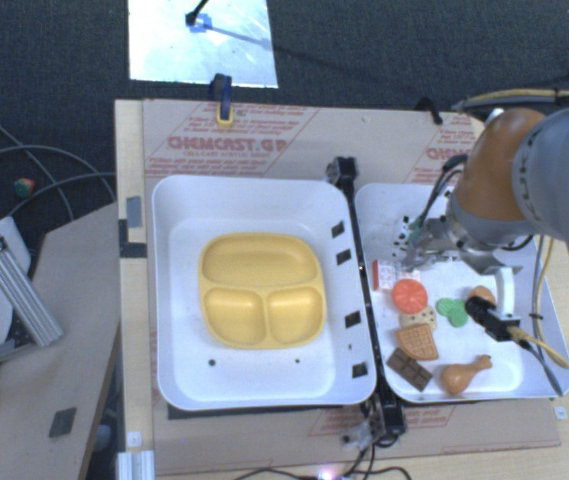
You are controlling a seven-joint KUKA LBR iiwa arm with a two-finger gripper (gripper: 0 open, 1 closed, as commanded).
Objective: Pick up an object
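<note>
Right of centre in the frame, whether the gripper (411,251) is spread or pinched cannot be told, and the tightly clustered toy tomato (410,295), cracker (417,318) and waffle (418,343) could be nudged aside rather than grasped.

the arm (554,168) is a thick, rounded grey casing with a broad orange band (494,173) wrapped around it at its nine o'clock end. past the band sits a darker metallic wrist block (444,238). thin dark cables loop along the band's nine o'clock edge, and a yellowish hose (524,96) runs across at twelve o'clock.
</note>
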